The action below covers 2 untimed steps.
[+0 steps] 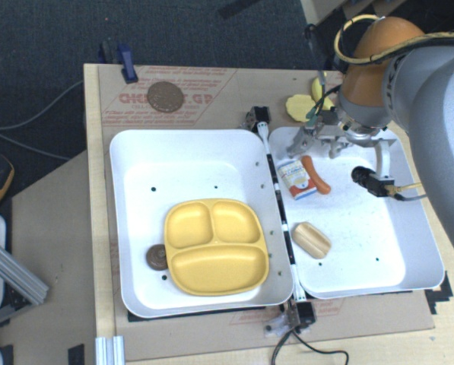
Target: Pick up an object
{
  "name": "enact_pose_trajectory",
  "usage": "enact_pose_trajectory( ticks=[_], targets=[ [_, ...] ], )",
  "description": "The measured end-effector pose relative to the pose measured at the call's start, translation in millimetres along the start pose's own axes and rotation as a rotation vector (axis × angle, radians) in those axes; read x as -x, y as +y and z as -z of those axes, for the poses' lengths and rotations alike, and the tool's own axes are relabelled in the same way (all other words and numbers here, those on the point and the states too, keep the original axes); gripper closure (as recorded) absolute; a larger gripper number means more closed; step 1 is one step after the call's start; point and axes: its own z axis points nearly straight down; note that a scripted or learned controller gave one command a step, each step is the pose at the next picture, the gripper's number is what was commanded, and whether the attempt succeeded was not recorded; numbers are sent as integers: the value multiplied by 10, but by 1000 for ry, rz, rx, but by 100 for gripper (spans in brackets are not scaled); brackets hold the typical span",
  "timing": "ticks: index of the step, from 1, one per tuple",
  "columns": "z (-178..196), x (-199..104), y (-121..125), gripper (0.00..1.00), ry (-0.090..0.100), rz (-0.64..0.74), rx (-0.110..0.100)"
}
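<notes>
My gripper (327,144) hangs over the far left corner of the right bin (379,268), below the orange wrist band. Just under and in front of it lies an orange sausage-shaped toy (317,176), and a small white and blue carton (295,179) sits to that toy's left. Nearer the front of the same bin rests a tan bread roll (311,239). Nothing is seen held in the gripper.
The left bin (135,166) holds a yellow divided plate (214,245) and a small brown disc (157,257) beside it. A yellow toy (298,107) lies on the bench behind the right bin. A black part with a yellow cable (373,181) hangs over the right bin.
</notes>
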Motion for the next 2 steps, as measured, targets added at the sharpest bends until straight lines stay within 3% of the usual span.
enact_pose_trajectory(
  ticks=[1, 2],
  targets=[
    [-166, 38, -50, 0, -1, -3, -16],
    [-46, 33, -36, 100, -2, -1, -11]
  ],
)
